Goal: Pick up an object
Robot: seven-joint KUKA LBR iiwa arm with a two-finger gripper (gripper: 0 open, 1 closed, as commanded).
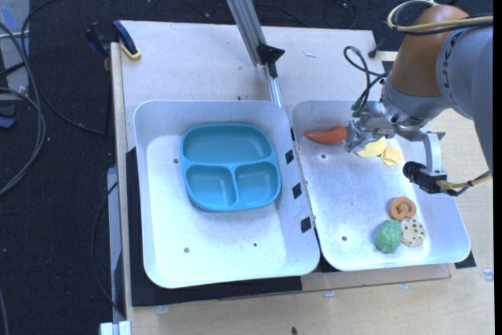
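- Camera view: two shallow white plastic bins sit side by side on the pale bench, the left bin point(157, 247) in the centre-left of the frame and the right bin point(345, 192) in the centre-right, their inner rims touching.
- A light blue plastic tray with three compartments point(231, 166) lies flat in the upper middle of the left bin; it looks like a drop-off spot more than something to grasp.
- The pickable items all lie in the right bin, which is probably why the grey arm with its orange band point(439, 63) reaches in from the upper right of the frame.
- The two-finger gripper point(362, 136) is low over the upper part of the right bin, between an orange carrot-shaped toy point(325, 136) to its left and a cluster of pale yellow pieces point(381, 151) just to its lower right.
- I cannot tell how the gripper is set, nor whether it touches the carrot or the yellow pieces.
- Judging from its position, one of those two is the likely target.
- In the lower right of that bin, well apart from the gripper, an orange pretzel-like ring point(401, 208), a green lumpy ball point(387, 237) and a speckled cookie-like disc point(412, 232) sit close together.
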